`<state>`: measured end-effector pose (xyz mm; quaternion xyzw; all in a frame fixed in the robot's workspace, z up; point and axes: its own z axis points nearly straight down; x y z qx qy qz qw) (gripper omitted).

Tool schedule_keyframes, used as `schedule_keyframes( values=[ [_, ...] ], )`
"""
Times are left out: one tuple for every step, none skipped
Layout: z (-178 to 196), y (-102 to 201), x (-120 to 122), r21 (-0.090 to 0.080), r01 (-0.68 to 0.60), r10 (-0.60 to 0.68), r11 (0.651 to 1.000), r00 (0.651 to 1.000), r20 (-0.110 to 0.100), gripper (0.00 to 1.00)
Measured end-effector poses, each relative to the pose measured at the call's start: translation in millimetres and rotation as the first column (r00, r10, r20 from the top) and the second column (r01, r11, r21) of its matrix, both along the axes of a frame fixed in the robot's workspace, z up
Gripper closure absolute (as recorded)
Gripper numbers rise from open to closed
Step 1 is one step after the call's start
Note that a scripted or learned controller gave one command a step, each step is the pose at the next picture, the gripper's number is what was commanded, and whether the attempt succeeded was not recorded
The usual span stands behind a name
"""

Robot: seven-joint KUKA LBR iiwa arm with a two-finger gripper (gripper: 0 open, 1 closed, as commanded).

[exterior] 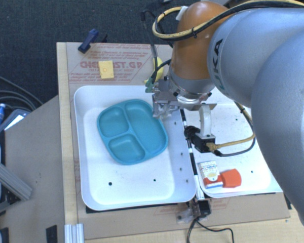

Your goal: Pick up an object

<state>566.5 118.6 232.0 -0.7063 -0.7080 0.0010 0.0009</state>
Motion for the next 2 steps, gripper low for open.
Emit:
schedule_keyframes(
  values=[
    [-0.1, 0.1, -0.1, 0.000, 0.000, 0.000, 1.000, 1.000, -0.001, 0.00],
    [-47.9, -27.3, -72.4, 0.000, 0.003, -0.003, 1.000, 1.000, -0.001, 0.00]
  ],
)
